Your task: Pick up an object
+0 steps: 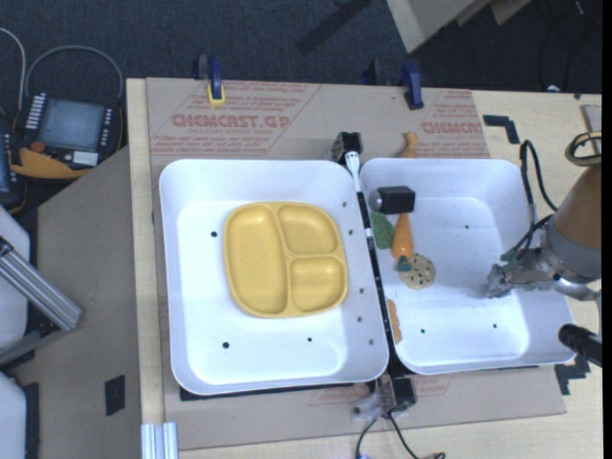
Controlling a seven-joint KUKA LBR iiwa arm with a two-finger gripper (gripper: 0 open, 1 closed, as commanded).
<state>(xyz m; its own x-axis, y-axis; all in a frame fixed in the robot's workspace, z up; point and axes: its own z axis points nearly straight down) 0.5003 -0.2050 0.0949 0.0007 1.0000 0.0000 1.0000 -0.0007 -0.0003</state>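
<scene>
**A:** Where do you find the thing to pick up?

**B:** You see a toy carrot point(403, 234) in the right bin point(478, 347), close to the bin's left wall. Its long axis runs almost up and down in the camera view, a little tilted. The orange body is the lower part and the green leafy end point(383, 229) lies at the upper left side.

**A:** What lies around it?

**B:** Just above it you have a small black block point(395, 200), touching or almost touching the green end. Just below the orange tip there is a round speckled piece, like a cookie point(416, 272). These three sit in one group near the divider between the bins.

**A:** And the gripper?

**B:** The gripper point(505, 280) is low at the right side of the same bin, well apart from the carrot. You see nothing between its fingers. How far it is open, I cannot tell; it is too small and dark.

**A:** The other bin?

**B:** The left bin point(191, 333) bears a yellow divided plate point(284, 257) with three compartments, near its middle.
</scene>
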